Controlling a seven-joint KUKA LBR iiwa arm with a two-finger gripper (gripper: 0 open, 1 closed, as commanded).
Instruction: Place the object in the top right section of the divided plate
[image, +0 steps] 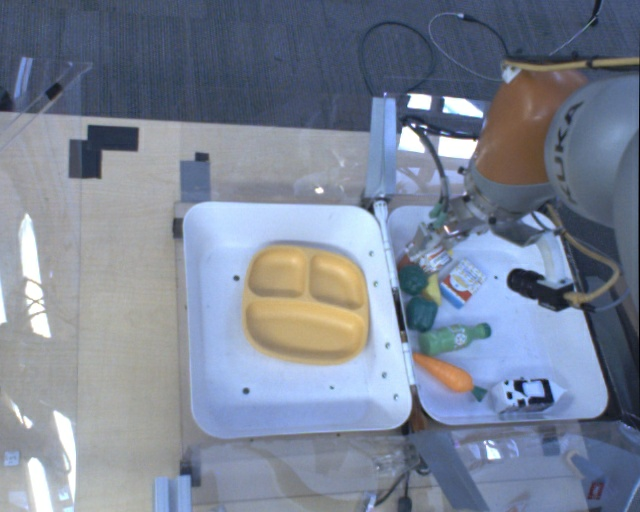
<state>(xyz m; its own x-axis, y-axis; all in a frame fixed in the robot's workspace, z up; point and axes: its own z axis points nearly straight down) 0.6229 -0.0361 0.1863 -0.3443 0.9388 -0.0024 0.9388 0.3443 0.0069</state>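
A yellow divided plate (300, 305) lies in the left white bin (215, 330), with two small sections at the back and one long section at the front. Its top right section (338, 280) holds nothing. My gripper (425, 253) hangs low over the back left of the right bin (575, 370), just above a cluster of toys: a dark green piece (410, 276), a yellow piece (433, 290) and a small red, white and blue carton (462, 281). Nothing shows between the fingers.
More toys lie in the right bin: a dark green pepper-like piece (421, 315), a green bottle (455, 338), an orange carrot (445, 373) and a black and white toy car (526, 394). A metal divider (379, 160) stands between the bins.
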